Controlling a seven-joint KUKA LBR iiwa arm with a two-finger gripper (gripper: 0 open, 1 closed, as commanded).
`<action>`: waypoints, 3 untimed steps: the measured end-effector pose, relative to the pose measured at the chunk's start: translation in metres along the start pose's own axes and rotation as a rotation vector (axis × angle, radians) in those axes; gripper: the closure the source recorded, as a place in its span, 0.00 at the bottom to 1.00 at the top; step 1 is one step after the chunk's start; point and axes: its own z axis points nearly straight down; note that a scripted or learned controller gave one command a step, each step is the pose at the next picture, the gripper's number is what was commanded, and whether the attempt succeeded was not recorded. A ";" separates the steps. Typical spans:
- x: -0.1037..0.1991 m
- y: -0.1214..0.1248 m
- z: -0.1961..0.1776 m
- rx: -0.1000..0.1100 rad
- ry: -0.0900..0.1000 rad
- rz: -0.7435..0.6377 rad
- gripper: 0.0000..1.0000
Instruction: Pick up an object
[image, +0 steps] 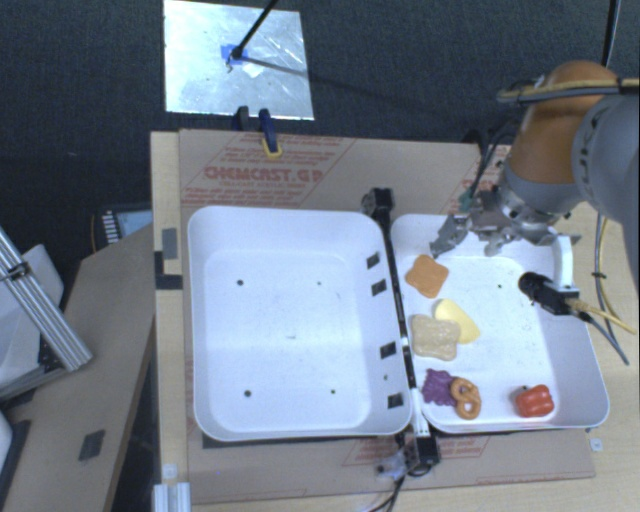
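My gripper hangs over the back of the right bin, open, its two fingertips spread apart with nothing between them. Just in front of and below its left fingertip lies an orange flat piece. Further toward the front lie a yellow piece, a beige bread-like piece, a purple grape bunch, a brown pretzel and a red pepper. All of them rest on the bin floor, apart from the gripper.
The left bin adjoins the right one along a black divider. A black connector with cables juts over the right bin's right side. A clamped foil sheet lies beyond the bins.
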 end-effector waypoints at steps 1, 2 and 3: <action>-0.002 0.002 0.106 0.002 0.001 0.003 0.00; -0.002 0.005 0.090 -0.006 0.001 0.002 1.00; 0.041 -0.022 -0.073 -0.016 0.001 -0.006 1.00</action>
